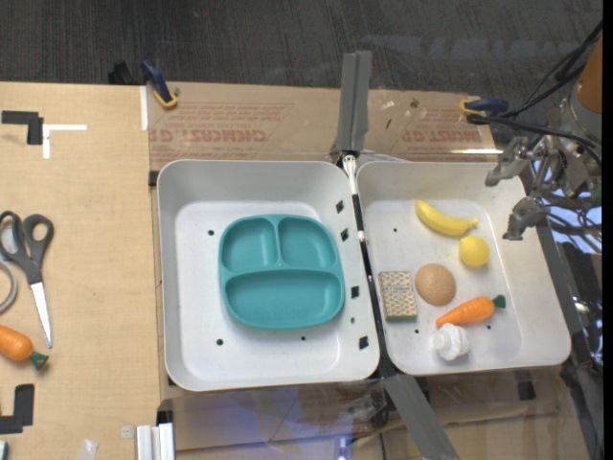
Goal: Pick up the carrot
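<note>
An orange carrot [469, 310] with a green top lies in the right bin [536, 333], near its front, pointing left. A white object [452, 343] touches its left tip. My gripper [508, 200] hovers over the bin's far right rim, above and to the right of the carrot and well apart from it. Its fingers [498, 172] stand open with nothing between them.
A banana [444, 218], a lemon [473, 250], a tan ball [435, 284] and a speckled block [397, 294] share the right bin. A teal divided plate [282, 270] lies in the left bin [182, 286]. Scissors [29, 257] and a second carrot [15, 344] lie on the bench at left.
</note>
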`<state>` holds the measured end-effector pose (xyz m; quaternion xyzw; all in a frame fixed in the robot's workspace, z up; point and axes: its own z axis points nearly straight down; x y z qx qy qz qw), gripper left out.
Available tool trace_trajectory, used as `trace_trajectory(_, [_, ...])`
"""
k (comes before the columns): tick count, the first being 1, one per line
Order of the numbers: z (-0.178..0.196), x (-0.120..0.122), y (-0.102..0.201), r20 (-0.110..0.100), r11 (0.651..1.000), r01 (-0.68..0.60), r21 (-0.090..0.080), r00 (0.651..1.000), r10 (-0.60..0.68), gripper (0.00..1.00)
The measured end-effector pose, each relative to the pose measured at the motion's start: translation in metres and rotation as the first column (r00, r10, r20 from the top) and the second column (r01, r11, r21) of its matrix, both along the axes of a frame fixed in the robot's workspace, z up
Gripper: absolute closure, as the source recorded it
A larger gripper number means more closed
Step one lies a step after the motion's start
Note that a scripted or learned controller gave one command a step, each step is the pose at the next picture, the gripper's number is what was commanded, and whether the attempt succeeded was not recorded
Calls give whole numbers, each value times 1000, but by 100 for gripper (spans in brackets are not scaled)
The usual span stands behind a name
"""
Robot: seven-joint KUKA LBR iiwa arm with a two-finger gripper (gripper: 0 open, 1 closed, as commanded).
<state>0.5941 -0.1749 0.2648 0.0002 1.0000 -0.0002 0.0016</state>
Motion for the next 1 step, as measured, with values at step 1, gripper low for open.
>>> trace_trajectory(1, [-156,-51,12,-1,990,139,1,990,-139,0])
